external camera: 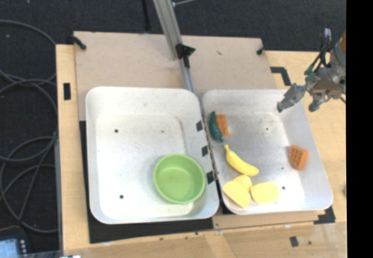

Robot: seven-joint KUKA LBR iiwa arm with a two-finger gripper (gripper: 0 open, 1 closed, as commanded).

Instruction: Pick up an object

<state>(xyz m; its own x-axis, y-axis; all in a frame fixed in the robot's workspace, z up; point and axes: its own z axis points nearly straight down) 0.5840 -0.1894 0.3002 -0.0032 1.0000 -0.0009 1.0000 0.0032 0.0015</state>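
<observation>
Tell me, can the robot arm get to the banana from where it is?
Probably yes. The tool hangs over the right bin's upper right corner, and the banana lies in that bin with bare floor between them. Two yellow pieces sit close below it.

Two white bins (99,134), one green bowl (179,178), one banana (239,161), two yellow pieces (250,191).

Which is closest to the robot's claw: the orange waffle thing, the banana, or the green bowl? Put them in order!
Measured from the gripper at the right bin's upper right edge, in the camera view:
1. Orange waffle piece, right side of the right bin, just below the gripper.
2. Banana, middle-left of the right bin.
3. Green bowl, lower right corner of the left bin, farthest.
</observation>
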